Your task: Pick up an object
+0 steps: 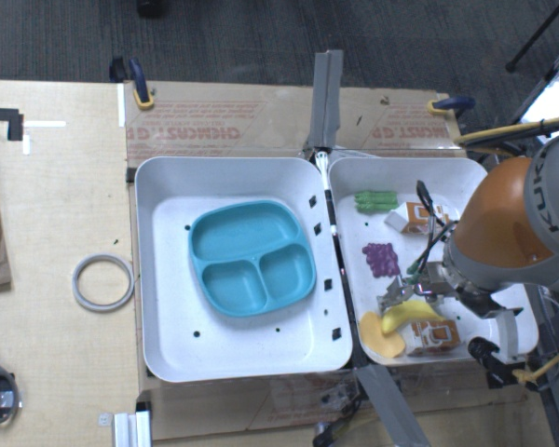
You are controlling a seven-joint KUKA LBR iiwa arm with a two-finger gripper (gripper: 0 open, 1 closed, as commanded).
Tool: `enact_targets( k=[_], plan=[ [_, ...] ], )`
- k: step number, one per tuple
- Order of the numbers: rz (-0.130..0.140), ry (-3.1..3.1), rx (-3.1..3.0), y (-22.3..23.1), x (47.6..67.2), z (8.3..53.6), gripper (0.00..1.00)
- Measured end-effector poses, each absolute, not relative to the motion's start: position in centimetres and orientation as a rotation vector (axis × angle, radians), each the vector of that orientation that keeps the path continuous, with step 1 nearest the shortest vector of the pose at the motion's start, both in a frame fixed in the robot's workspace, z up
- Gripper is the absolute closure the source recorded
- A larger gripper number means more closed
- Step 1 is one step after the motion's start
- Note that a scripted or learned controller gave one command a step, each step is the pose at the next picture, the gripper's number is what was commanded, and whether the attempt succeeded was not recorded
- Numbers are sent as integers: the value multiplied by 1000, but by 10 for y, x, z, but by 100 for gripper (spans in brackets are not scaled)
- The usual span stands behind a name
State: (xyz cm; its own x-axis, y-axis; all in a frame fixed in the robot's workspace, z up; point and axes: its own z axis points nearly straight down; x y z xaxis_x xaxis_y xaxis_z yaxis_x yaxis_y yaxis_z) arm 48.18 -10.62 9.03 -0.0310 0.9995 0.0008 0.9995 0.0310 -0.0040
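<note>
We record the likely target as the yellow banana (412, 316), lying near the front edge of the right bin (349, 250), its curved body resting across a pale yellow disc (380, 337) and just beside a small orange-and-white carton (438, 335). The pincer (398, 295) sits directly above and touching, or nearly touching, the banana's upper end. This placement suggests to us a descent aimed at the fruit's narrow part, where two fingers could span it. Whether the pincer is spread or closed we cannot tell; its tips merge with the banana and the cabling around them, so we make no claim of a grasp.

Working outward, a bunch of purple grapes (381, 259) lies just behind the pincer, well within the arm's reach but apart from the banana. Further back we note a green piece (376, 199) and a second orange-and-white carton (420, 218) near the bin's rear wall. These items are scattered loosely, as suits a bin meant for picking.

The arm (503, 220) leans in from the right, its orange band over the bin's right half, hiding what lies below it.

The left bin (158, 277) holds a blue divided tray (252, 257), set centrally. On the surface (56, 203) to the left rests a grey ring (103, 281).
</note>
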Motion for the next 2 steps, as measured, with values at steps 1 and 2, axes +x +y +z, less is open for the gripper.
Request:
enact_targets(
  k=[1,2],
  plan=[
    [1,-2505,-1894,-110,488,95,0],
    [2,-2316,-2122,-116,557,91,0]
  ],
)
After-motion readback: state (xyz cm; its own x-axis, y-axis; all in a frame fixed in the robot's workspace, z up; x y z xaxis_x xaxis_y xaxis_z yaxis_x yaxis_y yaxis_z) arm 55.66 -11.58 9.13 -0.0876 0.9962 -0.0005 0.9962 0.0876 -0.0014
